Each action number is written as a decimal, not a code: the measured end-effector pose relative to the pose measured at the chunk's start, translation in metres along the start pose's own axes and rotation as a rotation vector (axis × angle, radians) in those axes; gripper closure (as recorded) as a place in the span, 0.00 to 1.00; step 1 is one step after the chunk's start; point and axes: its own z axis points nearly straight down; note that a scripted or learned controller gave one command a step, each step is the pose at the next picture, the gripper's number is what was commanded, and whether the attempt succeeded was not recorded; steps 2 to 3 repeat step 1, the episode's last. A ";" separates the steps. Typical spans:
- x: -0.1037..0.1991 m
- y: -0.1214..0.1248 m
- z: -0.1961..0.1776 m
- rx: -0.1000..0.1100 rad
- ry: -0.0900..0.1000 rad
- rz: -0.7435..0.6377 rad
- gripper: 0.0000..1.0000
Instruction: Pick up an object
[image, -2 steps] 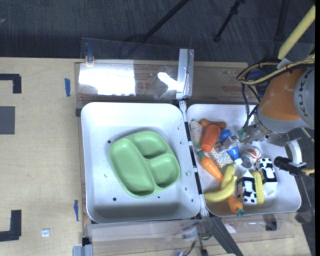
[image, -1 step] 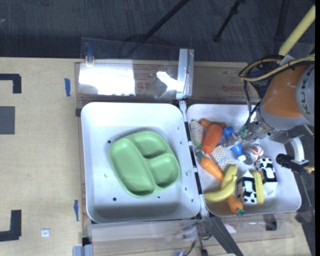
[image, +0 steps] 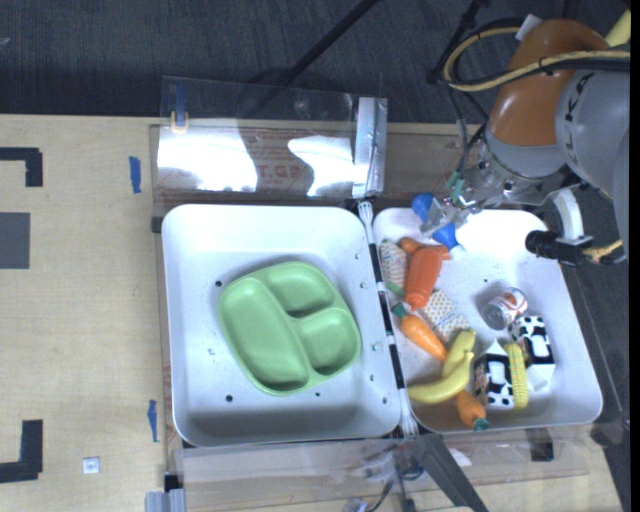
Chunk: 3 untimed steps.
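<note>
Low in the right bin (image: 585, 385) lay a banana (image: 447, 378) among carrots and small toys. Left bin (image: 190, 330) held a green divided tray (image: 288, 325). At the right bin's far edge, the claw (image: 447, 215) hung; its grip I cannot tell.

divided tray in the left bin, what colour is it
Light green; the divided tray shows plainly in the camera view, lying in the left bin.
</note>
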 end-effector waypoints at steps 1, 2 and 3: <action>0.001 0.001 -0.010 0.000 -0.002 -0.003 1.00; 0.001 0.001 -0.010 0.000 -0.002 -0.003 1.00; 0.001 0.001 -0.010 0.000 -0.002 -0.003 1.00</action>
